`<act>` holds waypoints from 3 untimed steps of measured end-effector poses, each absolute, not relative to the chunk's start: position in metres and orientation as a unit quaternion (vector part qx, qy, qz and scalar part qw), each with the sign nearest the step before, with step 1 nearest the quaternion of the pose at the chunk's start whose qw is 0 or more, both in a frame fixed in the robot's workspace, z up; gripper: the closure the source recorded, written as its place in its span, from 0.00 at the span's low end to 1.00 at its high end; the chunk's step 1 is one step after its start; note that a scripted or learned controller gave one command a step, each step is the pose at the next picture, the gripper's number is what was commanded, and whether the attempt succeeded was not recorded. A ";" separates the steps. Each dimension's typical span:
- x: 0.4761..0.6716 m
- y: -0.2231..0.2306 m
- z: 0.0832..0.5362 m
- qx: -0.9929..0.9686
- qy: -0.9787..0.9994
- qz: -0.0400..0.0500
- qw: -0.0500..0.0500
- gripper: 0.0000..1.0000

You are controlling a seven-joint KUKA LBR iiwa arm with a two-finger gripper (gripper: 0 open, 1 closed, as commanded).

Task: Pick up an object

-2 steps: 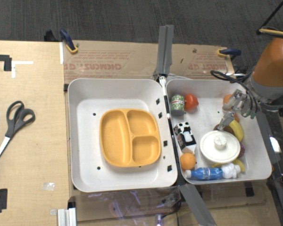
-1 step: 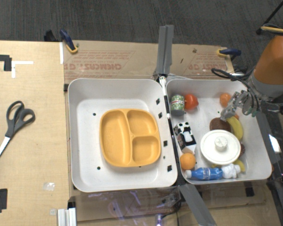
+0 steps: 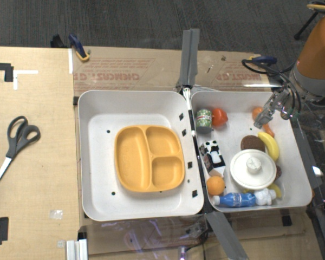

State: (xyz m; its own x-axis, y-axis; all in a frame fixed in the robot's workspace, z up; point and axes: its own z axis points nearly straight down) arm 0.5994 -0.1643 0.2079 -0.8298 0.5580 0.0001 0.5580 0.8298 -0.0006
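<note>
The step in hand looks like the approach: the end effector (image 3: 268, 114) hangs over the upper right of the right bin (image 3: 235, 101), just beside a small orange object (image 3: 258, 112), and whether it is open or closed I cannot tell, since it shows as a blurred grey shape. The likeliest target is that orange piece, rounded and partly hidden, with a banana (image 3: 270, 144) just below; the next move calls for a straight descent clear of the bin wall
</note>
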 end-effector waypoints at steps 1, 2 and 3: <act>0.611 -0.077 0.189 -0.354 -0.935 0.001 0.002 1.00; 0.605 -0.083 0.300 -0.386 -0.923 0.001 0.000 1.00; 0.565 -0.074 0.188 -0.338 -0.941 0.001 0.002 1.00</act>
